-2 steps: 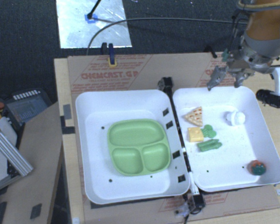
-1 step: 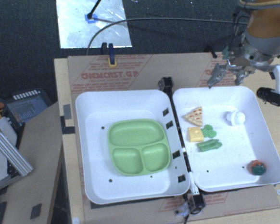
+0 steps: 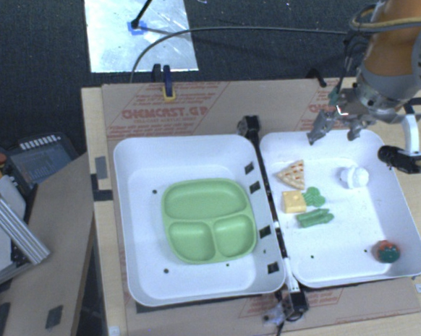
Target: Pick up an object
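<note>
the gripper, fingers spread and holding nothing, hangs above the right bin's far rim; below it lie a pizza slice, yellow block, green pieces and white cup.

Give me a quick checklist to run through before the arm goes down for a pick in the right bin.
1. Gripper open: ok, fingers spread above the right bin's far edge.
2. Gripper carrying nothing: ok.
3. Targets in reach: ok, pizza slice, yellow block, green pieces, white object, orange-green item all lie in the right bin.
4. Isolated target: ok, white object lies apart.
5. Cluster spacing: not ok, yellow block touches green pieces.
6. Gripper over a target: not ok.
</note>
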Robot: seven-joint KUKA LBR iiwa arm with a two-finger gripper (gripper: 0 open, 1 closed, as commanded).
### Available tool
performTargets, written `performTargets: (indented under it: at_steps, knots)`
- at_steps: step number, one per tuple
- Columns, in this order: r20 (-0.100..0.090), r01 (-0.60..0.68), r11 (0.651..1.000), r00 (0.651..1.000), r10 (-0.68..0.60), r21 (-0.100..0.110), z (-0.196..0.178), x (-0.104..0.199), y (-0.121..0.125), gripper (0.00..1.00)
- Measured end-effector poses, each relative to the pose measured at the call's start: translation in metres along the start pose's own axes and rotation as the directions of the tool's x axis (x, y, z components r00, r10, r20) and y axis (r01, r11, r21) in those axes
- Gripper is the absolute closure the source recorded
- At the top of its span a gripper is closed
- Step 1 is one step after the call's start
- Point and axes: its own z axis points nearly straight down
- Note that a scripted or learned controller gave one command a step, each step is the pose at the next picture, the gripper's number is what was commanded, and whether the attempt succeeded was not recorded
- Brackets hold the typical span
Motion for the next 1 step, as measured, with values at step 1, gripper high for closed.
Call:
performTargets:
  at_steps: [1]
  knots:
    - [-0.001,0.0,1.0,1.0,0.0,0.0,0.0608,0.0013,-0.0052,0.0]
